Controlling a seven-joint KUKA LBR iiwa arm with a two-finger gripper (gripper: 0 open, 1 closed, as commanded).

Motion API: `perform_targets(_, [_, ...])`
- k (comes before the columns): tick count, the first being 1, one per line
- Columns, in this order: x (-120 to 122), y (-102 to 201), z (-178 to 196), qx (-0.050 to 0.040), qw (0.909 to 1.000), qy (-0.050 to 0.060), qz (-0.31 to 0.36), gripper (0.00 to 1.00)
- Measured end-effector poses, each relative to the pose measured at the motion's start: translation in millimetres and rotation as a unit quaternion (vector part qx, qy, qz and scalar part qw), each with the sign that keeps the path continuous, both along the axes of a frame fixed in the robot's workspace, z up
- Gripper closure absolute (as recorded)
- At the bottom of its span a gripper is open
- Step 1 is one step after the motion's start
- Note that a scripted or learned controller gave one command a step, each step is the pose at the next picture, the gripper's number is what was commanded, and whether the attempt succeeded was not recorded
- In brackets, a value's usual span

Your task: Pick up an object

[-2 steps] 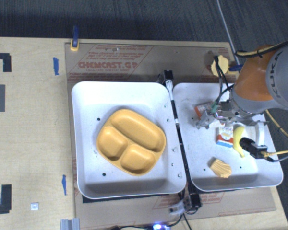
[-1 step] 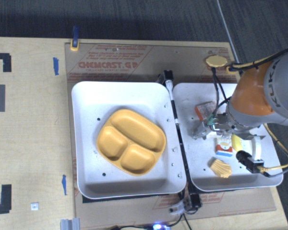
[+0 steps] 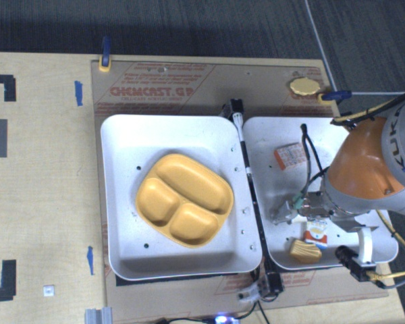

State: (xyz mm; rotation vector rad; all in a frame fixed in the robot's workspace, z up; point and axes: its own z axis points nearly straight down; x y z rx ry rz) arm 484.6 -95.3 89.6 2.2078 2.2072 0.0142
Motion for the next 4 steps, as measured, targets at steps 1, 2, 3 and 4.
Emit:
perform_targets(1, [2, 0, 11, -0.0012, 1.0, -0.004, 0.0, 1.0])
perform_targets(2, [2, 0, 11, -0.0011, 1.0, -0.004, 0.0, 0.0])
perform_targets(3, [0, 0, 0, -0.0013, 1.0, -0.001, -0.001, 0.0])
perform_targets(4, [2, -1, 11, -0.0023, 1.0, -0.004, -0.001, 1.0])
